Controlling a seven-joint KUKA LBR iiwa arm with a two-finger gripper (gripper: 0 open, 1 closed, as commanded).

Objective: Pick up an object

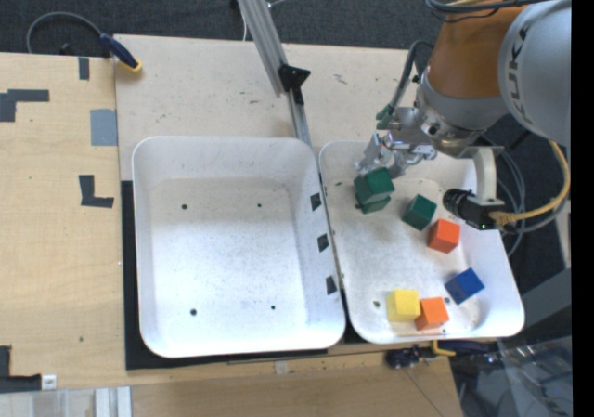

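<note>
Camera view: hand [380, 164] closed on green cube [374, 189], seemingly lifted near right bin's [497, 313] upper left corner, well apart from yellow cube [404, 304]; next likely raising clear.

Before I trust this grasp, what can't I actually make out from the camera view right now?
- Tool fingers: the wrist covers them from above, so open or shut is unclear.
- Whether the dark green block is gripped or just lying under the tool: their contact is hidden.
- The right bin far corner: the arm covers it.
- The orange block and yellow block: touching or apart is unclear.
</note>
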